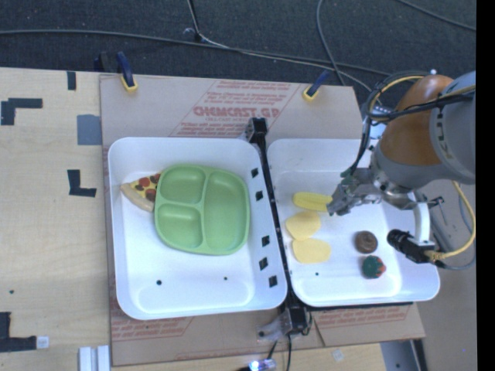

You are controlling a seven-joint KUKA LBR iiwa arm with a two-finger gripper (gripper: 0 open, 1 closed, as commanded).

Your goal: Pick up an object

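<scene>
The pincer (338,205), grip state indiscernible, sits touching the yellow piece's (311,201) right end.

Illumination is bright and even, coming from above; no hard directional source is evident. The two white bins (128,284) read near overexposed, with slight loss of surface detail along their floors and rims. Shadows are soft and short: a faint one beneath the green plate (203,209) and a diffuse one under the arm (421,141). Mild sheen shows on the plate's ridges. Focus is acceptable overall, though fine detail is soft and small items appear slightly smeared. The dark floor (232,6) at top is underexposed.
</scene>
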